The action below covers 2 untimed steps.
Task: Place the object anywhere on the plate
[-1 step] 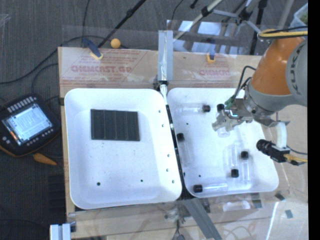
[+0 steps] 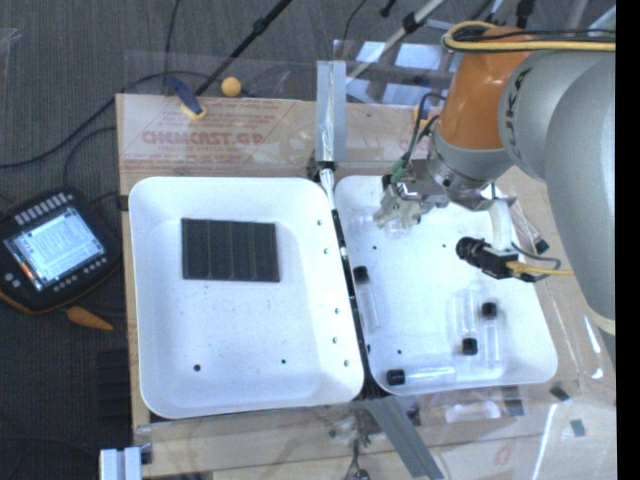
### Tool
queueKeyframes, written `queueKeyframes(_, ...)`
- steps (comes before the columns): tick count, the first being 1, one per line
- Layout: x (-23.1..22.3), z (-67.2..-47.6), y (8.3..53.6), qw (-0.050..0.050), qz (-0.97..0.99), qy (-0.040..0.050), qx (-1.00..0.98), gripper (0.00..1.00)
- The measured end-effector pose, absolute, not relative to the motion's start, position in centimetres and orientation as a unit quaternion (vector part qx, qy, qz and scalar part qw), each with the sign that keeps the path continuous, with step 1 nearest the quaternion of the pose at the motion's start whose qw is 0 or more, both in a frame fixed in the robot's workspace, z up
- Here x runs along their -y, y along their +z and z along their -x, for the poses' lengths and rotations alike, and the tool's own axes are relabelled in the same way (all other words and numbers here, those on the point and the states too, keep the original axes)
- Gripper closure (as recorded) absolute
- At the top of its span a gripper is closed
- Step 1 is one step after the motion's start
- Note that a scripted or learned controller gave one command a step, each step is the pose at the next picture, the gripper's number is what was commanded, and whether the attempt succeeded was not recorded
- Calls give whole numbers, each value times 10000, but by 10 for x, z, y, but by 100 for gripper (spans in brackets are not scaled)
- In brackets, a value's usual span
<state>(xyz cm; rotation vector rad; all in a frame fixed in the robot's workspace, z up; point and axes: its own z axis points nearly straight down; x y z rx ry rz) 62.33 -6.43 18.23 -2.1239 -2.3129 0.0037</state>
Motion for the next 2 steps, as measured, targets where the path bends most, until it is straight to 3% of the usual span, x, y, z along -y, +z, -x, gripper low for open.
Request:
queueKeyframes(1,4,-625,214,-2,5498,6,8353,100)
queueKeyframes(2,-74,-616,213,7,5717,7,8205,100)
